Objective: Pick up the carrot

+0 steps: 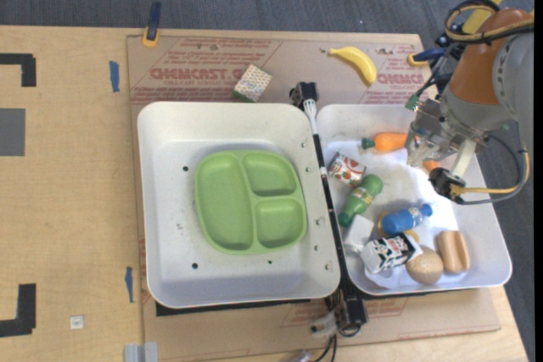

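**Ana:** Dark grey carpet runs behind a plywood counter [68,182], and two white bins sit on a cardboard sheet on top of it. Where is the hand?

**Ben:** The hand [431,155] hangs over the upper part of the right bin [484,263], below the grey wrist and its orange band. I cannot tell how it is set; the arm covers that part from this slant.

**Ana:** And the carrot?

**Ben:** The carrot [390,142] lies in the right bin near its top wall, green stub pointing left, just beside the hand on its left. Nothing shows it being gripped; it looks to be resting on the bin floor.

**Ana:** So why is the hand there?

**Ben:** I'd judge it is lined up for a try at the carrot, which lies clear of the clutter. Further down are a green bottle [360,197], a small can [345,169], a blue bottle [405,219], a cow-patterned carton [390,253], a hot dog [454,251] and a potato-like lump [424,268].

**Ana:** And outside that bin?

**Ben:** The left bin [161,208] holds a green divided plate [250,201]. A banana [356,62] and a small patterned block [253,83] lie on the cardboard behind.
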Controlling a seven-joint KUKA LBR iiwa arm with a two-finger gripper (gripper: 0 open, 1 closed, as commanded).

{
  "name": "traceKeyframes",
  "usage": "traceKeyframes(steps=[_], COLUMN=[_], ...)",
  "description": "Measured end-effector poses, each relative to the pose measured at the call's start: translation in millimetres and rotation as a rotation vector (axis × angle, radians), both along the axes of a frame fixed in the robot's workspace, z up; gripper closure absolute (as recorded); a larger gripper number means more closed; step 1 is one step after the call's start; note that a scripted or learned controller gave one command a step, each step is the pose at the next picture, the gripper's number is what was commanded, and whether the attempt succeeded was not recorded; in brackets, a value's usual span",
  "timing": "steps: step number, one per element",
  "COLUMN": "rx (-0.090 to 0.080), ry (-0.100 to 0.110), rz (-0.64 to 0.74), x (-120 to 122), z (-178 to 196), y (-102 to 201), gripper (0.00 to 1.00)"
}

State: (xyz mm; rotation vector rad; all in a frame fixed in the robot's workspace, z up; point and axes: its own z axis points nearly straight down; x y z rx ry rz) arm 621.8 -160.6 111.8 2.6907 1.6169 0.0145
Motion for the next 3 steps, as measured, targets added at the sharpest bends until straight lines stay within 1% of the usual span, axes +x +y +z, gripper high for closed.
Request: traceKeyframes(steps=[1, 2, 3], rx=[0.0, 0.0, -0.001], ry=[0.002, 0.006, -0.002], rz=[0.0, -0.104, -0.101], x=[0, 3, 6], z=[-1, -23, -10], y=[0, -3, -3], gripper=[0.0, 0.0, 1.0])
